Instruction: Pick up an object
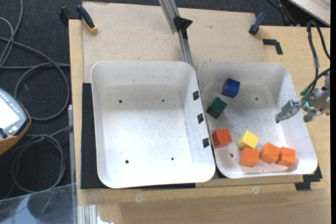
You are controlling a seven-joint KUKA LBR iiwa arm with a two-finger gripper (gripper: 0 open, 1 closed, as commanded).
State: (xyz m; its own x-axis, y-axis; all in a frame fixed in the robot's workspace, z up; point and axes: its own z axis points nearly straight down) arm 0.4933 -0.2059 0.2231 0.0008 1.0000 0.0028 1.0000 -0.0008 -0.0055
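Your tool point(287, 110) hangs at the right bin's point(294, 86) right wall; you cannot tell whether it is apart or together. The cubes lie left of it and nearer the front, the yellow cube point(249, 140) and orange cubes point(270, 153) closest, blue cube point(230, 87) farther left.

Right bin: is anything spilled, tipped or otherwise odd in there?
Nothing stands out. All seven blocks lie inside the right bin: the blue block, green block, yellow block and four orange blocks. The gripper sits at the bin's right wall, holding nothing visible.
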